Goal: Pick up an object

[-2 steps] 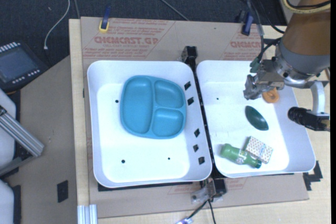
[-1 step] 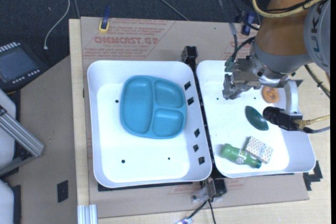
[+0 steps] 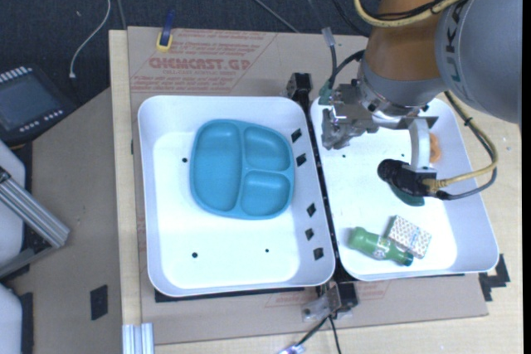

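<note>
Over the right bin [image 3: 465,257] the arm [image 3: 431,12] is bent down from the right, its end effector [image 3: 338,128] near the bin's upper-left corner; its state cannot be told. A green bottle [image 3: 377,244] and a patterned packet [image 3: 410,235] are seen touching near the front edge, a blue tray [image 3: 241,168] in the left bin [image 3: 158,203].

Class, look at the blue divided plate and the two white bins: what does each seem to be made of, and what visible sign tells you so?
Blue divided plate: probably moulded plastic with a matte finish; one even colour, soft rounded compartment ridges, no sharp glare.

The left bin and the right bin: likely thin formed plastic, smooth and slightly glossy; rounded corners, curled rims, uniform white. Coated metal can't be ruled out.
</note>
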### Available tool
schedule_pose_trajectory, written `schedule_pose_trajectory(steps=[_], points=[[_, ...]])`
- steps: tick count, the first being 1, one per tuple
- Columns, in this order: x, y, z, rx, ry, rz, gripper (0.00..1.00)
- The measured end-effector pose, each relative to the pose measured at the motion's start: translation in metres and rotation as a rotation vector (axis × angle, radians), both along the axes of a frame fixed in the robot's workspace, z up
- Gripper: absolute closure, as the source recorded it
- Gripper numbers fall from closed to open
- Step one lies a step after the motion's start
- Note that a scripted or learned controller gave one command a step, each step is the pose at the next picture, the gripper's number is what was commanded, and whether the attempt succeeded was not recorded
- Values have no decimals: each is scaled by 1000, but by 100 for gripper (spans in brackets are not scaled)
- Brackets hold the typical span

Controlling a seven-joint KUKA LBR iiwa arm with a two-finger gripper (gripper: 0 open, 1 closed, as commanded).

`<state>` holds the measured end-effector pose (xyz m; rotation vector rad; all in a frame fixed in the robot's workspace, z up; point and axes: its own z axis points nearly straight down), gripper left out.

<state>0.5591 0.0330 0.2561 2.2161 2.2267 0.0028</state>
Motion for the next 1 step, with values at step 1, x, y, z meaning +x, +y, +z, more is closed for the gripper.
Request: schedule_pose_trajectory(steps=[1], points=[[0,49,-17,1,6,1,100]])
